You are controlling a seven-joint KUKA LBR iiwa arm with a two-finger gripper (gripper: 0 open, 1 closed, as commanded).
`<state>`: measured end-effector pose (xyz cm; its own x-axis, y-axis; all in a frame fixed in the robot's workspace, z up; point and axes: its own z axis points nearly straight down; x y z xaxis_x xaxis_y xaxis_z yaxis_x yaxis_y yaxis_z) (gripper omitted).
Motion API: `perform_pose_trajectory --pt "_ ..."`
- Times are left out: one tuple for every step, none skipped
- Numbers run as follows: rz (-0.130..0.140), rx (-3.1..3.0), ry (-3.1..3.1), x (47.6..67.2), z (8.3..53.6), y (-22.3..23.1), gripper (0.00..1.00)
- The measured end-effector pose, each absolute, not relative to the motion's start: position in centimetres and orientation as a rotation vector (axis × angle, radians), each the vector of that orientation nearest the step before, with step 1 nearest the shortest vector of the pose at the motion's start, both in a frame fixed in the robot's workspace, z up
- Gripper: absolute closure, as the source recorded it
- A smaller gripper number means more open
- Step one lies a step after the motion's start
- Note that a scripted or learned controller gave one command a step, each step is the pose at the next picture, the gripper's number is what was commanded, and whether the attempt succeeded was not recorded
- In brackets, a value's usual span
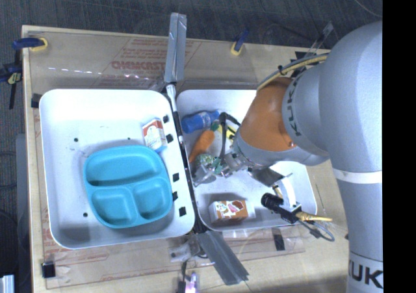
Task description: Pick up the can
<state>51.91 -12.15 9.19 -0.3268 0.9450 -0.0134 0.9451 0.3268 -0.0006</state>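
The can (153, 134), small with a red and white label, lies in the left bin (58, 129) against the divider, above the blue tray (127, 184); the gripper (214, 165) reaches into the right bin (244, 98).

Both bins, the left bin (58, 155) and the right bin (214, 100), appear to be smooth white plastic with a slight sheen. The divided tray (127, 184) in the left bin is matt light-blue plastic. The small carton (153, 133) beside it has a printed paper-like surface. The table (97, 58) shows a pale wood-like top under a clear glossy sheet that reflects light. The arm (351, 110) has a smooth, satin grey shell, and its orange band (270, 123) is glossy. The carrot-shaped item (201, 144) looks like smooth orange plastic. The printed box (230, 210) has a glossy label.
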Motion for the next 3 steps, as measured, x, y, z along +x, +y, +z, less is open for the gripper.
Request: perform_pose_trajectory --pt "-0.016 1.816 2.573 51.7 9.6 -11.7 1.0" --pt "0.0 1.795 2.586 50.6 9.0 -12.5 1.0" --pt "-0.008 2.039 2.401 55.1 18.5 -17.0 1.0"
